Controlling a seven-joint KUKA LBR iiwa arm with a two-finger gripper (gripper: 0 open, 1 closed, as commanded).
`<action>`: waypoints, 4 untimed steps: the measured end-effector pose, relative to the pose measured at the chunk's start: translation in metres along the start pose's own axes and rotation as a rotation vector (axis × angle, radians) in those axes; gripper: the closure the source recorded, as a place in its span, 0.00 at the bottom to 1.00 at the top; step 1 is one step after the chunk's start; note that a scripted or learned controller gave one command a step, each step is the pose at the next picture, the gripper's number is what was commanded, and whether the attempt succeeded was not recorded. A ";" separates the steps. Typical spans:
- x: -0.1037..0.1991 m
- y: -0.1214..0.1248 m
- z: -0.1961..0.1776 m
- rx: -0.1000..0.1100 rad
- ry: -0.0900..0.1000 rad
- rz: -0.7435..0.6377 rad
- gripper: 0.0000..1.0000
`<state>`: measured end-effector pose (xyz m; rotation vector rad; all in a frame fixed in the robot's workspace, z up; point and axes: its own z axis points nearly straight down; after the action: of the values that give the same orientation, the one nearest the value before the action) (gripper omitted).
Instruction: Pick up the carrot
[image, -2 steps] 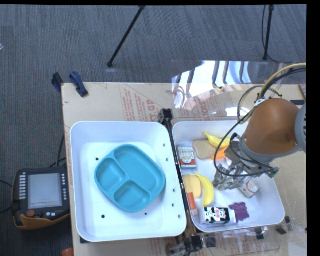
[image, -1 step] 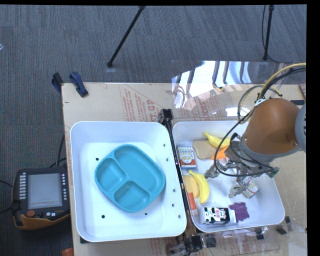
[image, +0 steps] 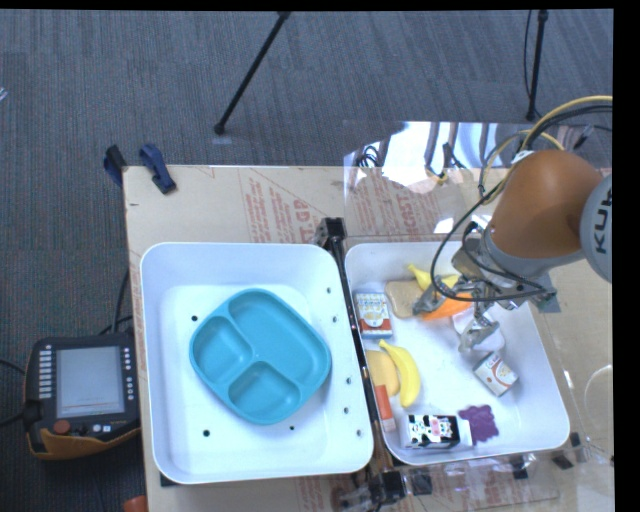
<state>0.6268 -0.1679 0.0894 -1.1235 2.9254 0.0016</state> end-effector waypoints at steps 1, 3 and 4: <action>-0.002 0.001 -0.011 -0.003 -0.006 0.005 1.00; -0.042 0.049 -0.071 0.000 -0.002 -0.203 1.00; 0.056 -0.010 0.001 -0.009 0.008 -0.261 1.00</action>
<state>0.5919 -0.2124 0.0884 -1.5003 2.7631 0.0095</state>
